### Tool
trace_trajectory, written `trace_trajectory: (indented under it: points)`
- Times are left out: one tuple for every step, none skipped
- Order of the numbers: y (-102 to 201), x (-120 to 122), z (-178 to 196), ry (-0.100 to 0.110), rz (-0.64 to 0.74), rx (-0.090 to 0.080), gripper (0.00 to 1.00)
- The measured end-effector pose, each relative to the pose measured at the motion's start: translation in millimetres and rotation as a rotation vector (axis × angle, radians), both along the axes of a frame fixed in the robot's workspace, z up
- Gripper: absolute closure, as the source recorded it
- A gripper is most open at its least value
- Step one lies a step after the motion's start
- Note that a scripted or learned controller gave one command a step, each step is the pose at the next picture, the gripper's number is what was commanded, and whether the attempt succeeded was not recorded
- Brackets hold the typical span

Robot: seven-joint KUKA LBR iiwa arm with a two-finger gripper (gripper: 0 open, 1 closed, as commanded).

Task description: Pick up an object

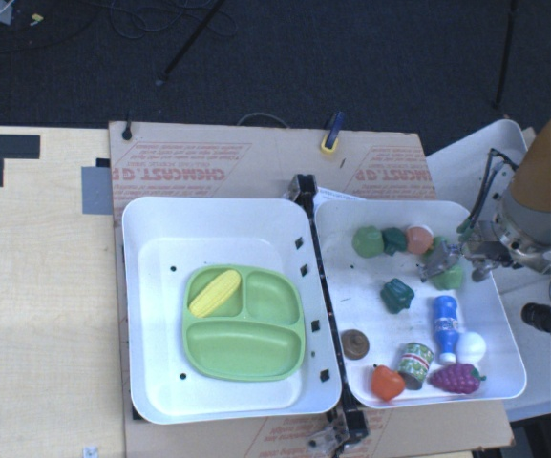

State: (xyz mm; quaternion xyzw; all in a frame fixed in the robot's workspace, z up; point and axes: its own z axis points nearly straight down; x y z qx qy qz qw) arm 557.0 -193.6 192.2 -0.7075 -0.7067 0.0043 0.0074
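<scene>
My gripper (444, 261) hangs low over the upper right part of the right bin (504, 299), at the end of the arm (528, 194) that comes in from the right. It is right above a pale green object (452, 278) and close beside a dark teal piece (395, 240) and a pink-orange ball (419, 238). A green ball (368, 241) lies further left. Below the gripper lie a teal pepper-like toy (397, 295), a blue bottle (444, 319) and a white ball (471, 346). I see nothing lifted off the bin floor.
Along the right bin's front edge lie a brown disc (354, 343), a red pepper (387, 383), a small can (414, 362) and purple grapes (456, 378). The left bin (151, 256) holds a green divided plate (273, 299) with a yellow corn cob (214, 292).
</scene>
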Motion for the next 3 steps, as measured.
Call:
trace_trajectory:
  points:
    - [-0.4,2.5,6.4,-0.012,0.002,-0.003,0.00]
    - [4.2,11.7,-46.2,-0.007,0.007,-0.001,0.00]
    - [6.0,18.6,-80.7,-0.032,0.004,-0.004,0.00]
